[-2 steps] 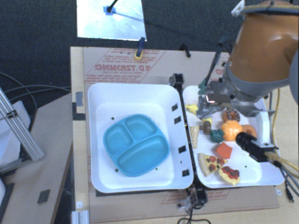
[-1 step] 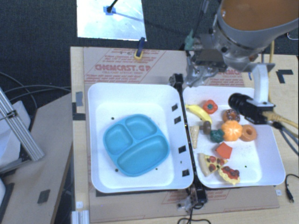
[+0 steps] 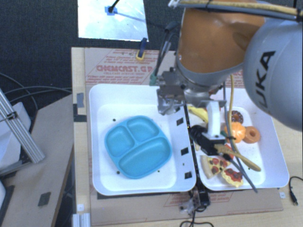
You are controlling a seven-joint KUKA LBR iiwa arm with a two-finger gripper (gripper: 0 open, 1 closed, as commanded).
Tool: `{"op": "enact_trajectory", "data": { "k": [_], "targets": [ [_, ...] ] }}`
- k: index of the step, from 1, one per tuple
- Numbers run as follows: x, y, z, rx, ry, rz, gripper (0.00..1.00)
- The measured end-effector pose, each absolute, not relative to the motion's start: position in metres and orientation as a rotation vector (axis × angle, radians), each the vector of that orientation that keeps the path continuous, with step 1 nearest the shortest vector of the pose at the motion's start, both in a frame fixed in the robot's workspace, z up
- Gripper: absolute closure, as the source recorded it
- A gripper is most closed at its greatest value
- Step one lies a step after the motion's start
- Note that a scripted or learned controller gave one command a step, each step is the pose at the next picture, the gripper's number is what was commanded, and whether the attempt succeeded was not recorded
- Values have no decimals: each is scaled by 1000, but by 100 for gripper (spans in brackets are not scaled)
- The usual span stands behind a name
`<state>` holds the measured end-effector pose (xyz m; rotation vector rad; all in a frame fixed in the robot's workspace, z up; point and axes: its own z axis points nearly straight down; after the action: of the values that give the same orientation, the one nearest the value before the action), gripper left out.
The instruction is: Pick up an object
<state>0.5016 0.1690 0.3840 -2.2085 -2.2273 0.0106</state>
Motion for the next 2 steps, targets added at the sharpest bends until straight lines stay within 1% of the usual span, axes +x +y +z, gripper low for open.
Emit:
{"op": "enact_trajectory", "data": {
  "k": [1, 2],
  "targets": [
    [504, 167, 401, -2212, -2235, -8, 100],
    [504, 167, 412, -2205, -2242, -11, 100]
  ]
}}
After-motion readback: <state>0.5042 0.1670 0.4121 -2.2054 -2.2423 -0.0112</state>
